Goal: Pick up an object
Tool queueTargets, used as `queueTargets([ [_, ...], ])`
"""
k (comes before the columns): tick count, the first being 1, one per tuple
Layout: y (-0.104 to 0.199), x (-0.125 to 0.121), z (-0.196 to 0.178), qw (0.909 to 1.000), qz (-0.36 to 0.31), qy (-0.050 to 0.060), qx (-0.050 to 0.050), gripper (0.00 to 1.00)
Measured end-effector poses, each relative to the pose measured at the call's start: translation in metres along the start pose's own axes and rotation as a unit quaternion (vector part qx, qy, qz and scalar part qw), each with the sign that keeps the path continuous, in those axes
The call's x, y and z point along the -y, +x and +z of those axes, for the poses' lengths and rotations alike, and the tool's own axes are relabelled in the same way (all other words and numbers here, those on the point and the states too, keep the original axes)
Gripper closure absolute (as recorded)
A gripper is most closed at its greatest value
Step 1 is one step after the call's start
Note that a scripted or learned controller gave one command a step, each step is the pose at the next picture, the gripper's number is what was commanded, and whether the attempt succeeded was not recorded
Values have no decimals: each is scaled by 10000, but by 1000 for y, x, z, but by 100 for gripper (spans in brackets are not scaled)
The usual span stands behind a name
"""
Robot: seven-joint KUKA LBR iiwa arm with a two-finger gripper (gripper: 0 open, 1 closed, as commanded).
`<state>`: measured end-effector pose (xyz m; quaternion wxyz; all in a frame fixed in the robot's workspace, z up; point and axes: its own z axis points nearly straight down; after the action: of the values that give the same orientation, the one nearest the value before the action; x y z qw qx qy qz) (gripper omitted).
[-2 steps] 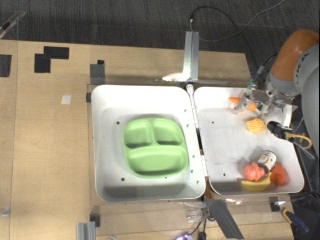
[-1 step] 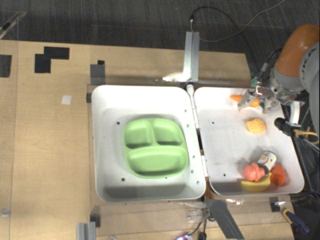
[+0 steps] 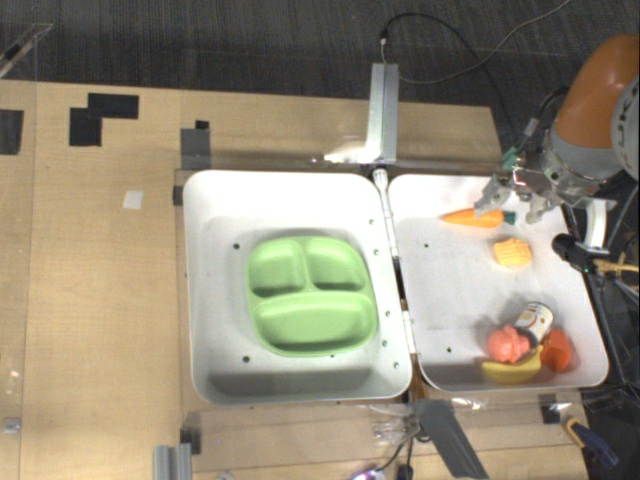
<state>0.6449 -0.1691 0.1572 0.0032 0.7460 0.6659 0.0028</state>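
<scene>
The claw [image 3: 508,200], opening indeterminable, hovers at the tapered orange plastic carrot's [image 3: 470,218] three-o'clock end, where an off-centre grip risks the carrot pivoting free.

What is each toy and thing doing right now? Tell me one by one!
Green divided tray: lying flat in the left bin.
Carrot: lying on its side in the right bin, right under the gripper.
Corn piece: lying loose, apart from the carrot.
Pink toy, banana, red toy, small bottle: huddled together at the bin's near corner.
</scene>
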Motion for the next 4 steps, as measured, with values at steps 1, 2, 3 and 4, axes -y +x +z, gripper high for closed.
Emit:
queueTargets([
  [1, -6, -22, 57, 10000, -39, -4, 4, 0],
  [2, -10, 20, 69, 9999, 109, -3, 1, 0],
  [3, -8, 17, 56, 9999, 104, -37, -12, 100],
  [4, 1, 25, 45, 9925, 1219, 19, 3, 100],
])
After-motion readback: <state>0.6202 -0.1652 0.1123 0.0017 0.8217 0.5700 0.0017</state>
